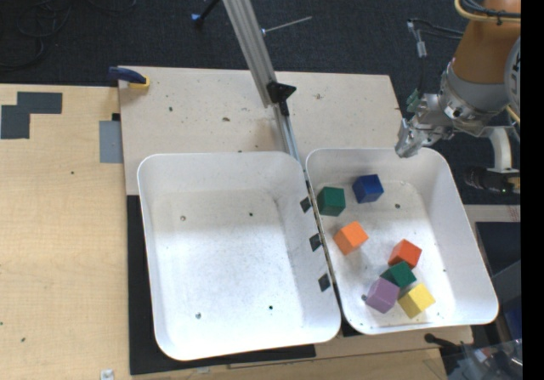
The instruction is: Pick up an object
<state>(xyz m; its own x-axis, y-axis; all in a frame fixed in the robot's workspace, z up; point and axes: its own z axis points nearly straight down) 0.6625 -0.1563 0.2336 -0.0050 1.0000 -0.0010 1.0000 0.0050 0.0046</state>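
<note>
Blocks are sitting untouched in the right bin (459, 225) as the gripper (410, 144) is hovering above that bin's far rim, carrying nothing; whether its fingers are spread or pressed together cannot be told from this angle. Nearest the gripper, a blue block (368, 188) is resting in the bin's far part, with a green block (331, 200) just beside it toward the left bin (229, 259). An orange block (350, 237) is lying near the bin's middle. At the near end, a red block (405, 252), a dark green block (398, 275), a purple block (382, 294) and a yellow block (416, 300) are clustering together, touching. Both bins are sitting side by side on the counter (59, 225).
</note>
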